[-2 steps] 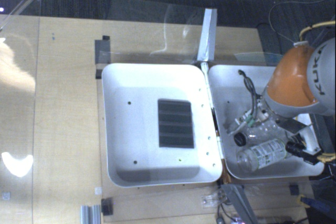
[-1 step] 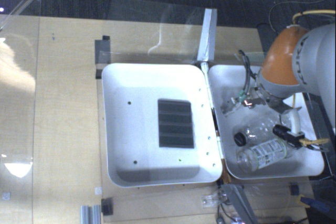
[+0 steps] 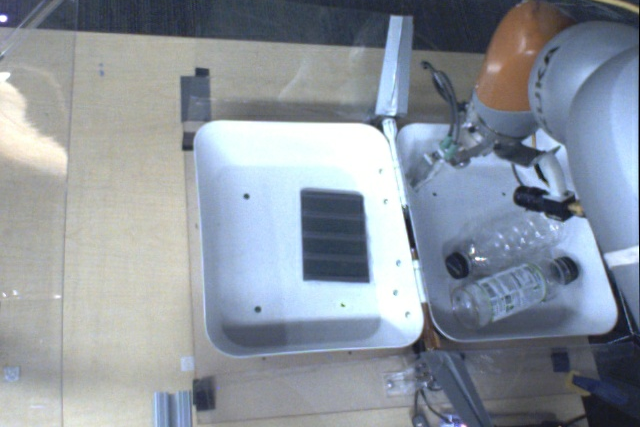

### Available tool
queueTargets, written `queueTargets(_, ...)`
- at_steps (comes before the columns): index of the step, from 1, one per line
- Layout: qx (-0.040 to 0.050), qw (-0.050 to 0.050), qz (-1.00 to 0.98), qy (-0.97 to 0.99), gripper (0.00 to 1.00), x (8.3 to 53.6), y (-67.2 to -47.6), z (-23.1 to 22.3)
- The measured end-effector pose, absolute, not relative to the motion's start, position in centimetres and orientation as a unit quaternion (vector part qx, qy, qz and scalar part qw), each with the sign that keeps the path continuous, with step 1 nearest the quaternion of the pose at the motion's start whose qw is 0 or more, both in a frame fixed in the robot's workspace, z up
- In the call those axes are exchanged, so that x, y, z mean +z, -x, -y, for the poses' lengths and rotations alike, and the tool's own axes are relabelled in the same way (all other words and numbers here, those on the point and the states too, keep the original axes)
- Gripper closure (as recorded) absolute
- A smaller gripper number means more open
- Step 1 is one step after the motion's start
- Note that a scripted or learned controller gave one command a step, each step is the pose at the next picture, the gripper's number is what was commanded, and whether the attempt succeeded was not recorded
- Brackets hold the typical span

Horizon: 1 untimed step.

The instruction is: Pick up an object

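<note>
You see two white bins side by side on the wooden bench. The left bin sits in the middle of the frame and has a dark ribbed pad lying flat on its floor. The right bin sits at the right of the frame. Two clear plastic bottles lie on their sides in its lower part, close together. The upper bottle has a black cap pointing left. The lower bottle has a label and a black cap pointing right. They rest low in the bin, probably because they rolled there.

The big grey arm comes in from the right. Its gripper hangs over the upper left corner of the right bin, well apart from both bottles. You cannot tell how the gripper is set; it is too small and blurry. Nothing has been picked up yet.
</note>
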State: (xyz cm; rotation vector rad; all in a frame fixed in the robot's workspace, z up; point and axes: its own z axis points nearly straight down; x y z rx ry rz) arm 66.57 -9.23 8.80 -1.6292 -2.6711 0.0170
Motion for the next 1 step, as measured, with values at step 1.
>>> queueTargets(1,-0.0015,-0.002,0.82,0.572,0.0,11.1,-60.55,10.67)
